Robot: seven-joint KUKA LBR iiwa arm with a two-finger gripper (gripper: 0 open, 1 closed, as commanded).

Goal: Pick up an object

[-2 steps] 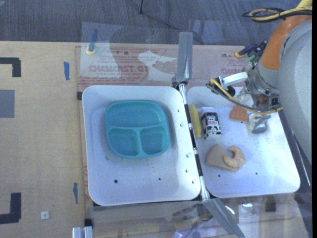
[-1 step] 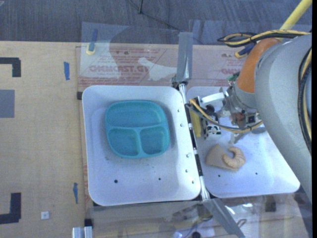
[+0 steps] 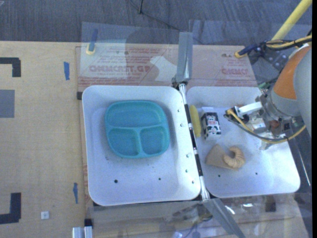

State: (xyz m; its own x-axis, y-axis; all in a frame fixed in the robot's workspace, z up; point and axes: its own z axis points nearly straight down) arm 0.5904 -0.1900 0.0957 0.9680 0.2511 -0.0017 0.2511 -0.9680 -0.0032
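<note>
In the right bin [image 3: 277,180] lie three things. A yellow banana-shaped piece [image 3: 195,121] rests along the left wall. A small black and white carton [image 3: 211,123] sits just right of it. A tan croissant-shaped object [image 3: 227,157] lies near the bin's middle. My gripper [image 3: 271,129] hangs over the right side of this bin, to the right of the carton and up-right of the croissant, under the grey wrist with cables around it. Nothing shows between it and the objects.
A teal divided plate [image 3: 136,129] lies in the left bin [image 3: 99,182]. A metal divider [image 3: 190,133] separates the two bins. Cardboard and a clear sheet lie behind them. A yellow hose [image 3: 295,14] runs at the top right.
</note>
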